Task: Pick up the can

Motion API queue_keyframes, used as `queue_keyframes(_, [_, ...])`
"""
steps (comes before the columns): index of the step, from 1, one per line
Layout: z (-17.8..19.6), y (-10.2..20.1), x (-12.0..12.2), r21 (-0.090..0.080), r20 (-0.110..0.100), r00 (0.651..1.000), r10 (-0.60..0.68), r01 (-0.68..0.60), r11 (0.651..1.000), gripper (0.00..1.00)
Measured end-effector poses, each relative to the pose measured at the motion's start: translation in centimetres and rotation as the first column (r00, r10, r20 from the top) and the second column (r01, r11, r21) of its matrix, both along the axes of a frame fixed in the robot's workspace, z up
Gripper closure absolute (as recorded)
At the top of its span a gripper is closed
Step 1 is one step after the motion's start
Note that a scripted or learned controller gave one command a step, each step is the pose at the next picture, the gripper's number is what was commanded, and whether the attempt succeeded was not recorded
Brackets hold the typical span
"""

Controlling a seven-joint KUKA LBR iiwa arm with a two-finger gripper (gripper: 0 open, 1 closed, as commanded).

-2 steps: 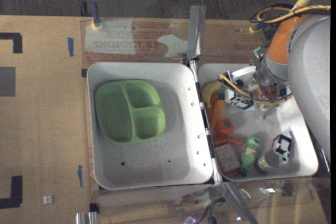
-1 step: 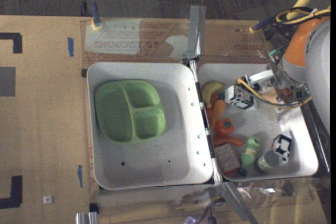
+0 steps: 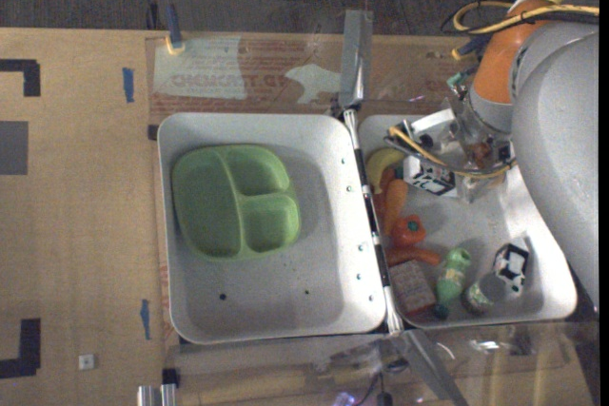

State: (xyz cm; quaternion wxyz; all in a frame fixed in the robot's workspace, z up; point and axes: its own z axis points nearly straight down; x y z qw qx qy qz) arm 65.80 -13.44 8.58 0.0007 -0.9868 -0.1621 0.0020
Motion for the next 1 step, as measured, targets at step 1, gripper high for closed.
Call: queue_keyframes(1, [0.02, 4.29, -0.24, 0.002, 0.002, 1.000, 0.026, -0.026, 1.000, 0.00])
